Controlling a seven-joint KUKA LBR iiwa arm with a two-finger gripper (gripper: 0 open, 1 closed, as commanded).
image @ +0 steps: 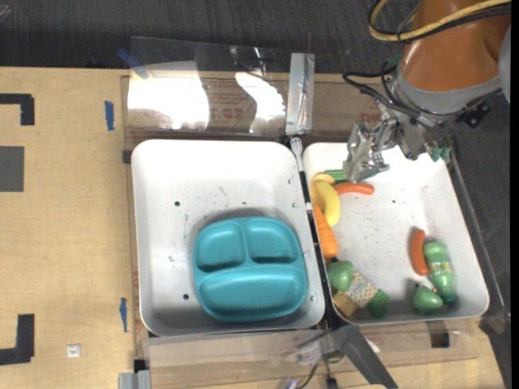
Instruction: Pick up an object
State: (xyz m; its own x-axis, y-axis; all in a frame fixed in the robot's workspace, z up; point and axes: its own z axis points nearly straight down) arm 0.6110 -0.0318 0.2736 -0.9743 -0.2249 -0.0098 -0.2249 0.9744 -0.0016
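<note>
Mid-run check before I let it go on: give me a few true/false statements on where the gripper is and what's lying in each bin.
1. The gripper is over the right bin. True.
2. The teal divided plate lies in the right bin. False: it lies in the left bin.
3. A yellow banana lies by the right bin's left wall. True.
4. The orange carrot is on the plate. False: it lies in the right bin, just below the banana.
5. Green toy vegetables sit near the right bin's lower right corner. True.
</note>
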